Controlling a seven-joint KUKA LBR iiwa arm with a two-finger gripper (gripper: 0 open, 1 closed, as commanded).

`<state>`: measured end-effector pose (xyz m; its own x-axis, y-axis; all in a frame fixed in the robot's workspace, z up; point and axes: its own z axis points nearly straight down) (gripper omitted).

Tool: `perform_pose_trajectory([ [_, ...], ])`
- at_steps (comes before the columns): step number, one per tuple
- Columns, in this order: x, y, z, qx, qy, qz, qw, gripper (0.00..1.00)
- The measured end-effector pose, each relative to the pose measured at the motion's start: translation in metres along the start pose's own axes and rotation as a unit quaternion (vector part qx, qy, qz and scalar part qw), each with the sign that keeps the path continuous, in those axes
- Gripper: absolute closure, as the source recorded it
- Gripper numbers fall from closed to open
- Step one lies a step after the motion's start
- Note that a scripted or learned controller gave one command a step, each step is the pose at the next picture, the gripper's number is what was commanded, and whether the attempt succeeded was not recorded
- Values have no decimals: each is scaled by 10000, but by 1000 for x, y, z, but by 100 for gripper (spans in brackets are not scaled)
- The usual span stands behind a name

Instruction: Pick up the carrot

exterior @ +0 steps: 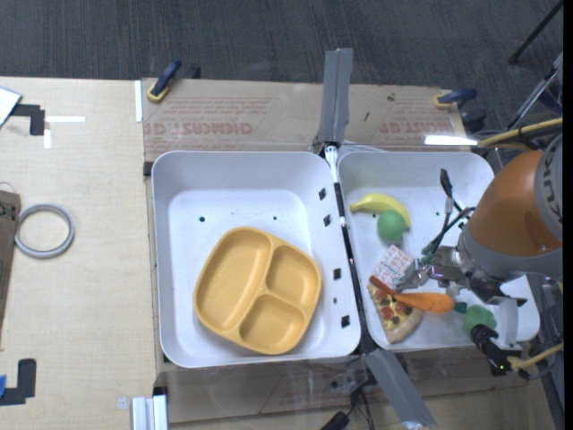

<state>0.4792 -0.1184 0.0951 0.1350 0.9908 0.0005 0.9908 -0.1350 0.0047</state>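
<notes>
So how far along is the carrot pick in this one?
Done: the arm has reached into the right bin, and its gripper sits low, right at the carrot. In hand: a grasp attempt, though the carrot appears to lie on the bin floor beside the pizza slice; I can't tell whether it is gripped. Left: a confirmed grip and the lift.

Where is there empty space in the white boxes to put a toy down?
The left bin has bare floor all around the yellow plate, widest along its back wall. The right bin is crowded: banana, green ball, pizza slice, carrot and the claw fill it.
</notes>
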Motion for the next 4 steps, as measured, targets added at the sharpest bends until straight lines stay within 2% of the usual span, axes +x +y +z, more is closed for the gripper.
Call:
perform_pose_trajectory([
  [1,-46,11,-117,29,-13,292,9996,0],
  [2,-1,-2,4,32,-7,1070,9942,0],
  [3,-16,1,-90,36,-21,3232,9463,0],
  [4,14,-4,-47,50,-17,3245,9459,0],
])
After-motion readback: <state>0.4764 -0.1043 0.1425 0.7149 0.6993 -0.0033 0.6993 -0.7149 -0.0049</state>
